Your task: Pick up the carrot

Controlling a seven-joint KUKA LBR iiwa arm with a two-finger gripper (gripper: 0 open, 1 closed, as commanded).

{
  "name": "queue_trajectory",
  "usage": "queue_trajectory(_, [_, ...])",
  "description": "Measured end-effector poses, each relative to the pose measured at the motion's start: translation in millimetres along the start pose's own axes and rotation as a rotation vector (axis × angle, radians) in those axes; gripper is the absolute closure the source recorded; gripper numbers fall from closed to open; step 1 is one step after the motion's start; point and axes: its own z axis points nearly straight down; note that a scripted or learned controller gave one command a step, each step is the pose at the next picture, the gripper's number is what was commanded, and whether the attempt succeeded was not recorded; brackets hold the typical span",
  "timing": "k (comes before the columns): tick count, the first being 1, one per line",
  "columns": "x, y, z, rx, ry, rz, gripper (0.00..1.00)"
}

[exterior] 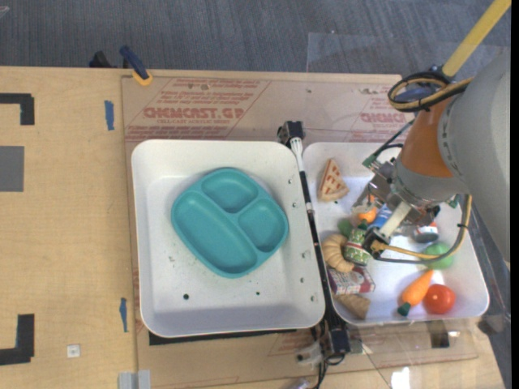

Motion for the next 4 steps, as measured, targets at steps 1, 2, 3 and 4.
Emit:
queue_trajectory(1, [-28.8,-31.4,9.8,-0.009,0.006,-0.063,1.0])
queue_trajectory(2, [-29.2,-32.3,11.4,-0.006,0.005,-0.064,0.0])
queue_trajectory(3, [-26.2,9.0,12.5,0.005,0.001,0.274,0.0])
queue_trajectory(4, [-91.5,-33.8,-111.1,0.003,-0.001,0.273,0.0])
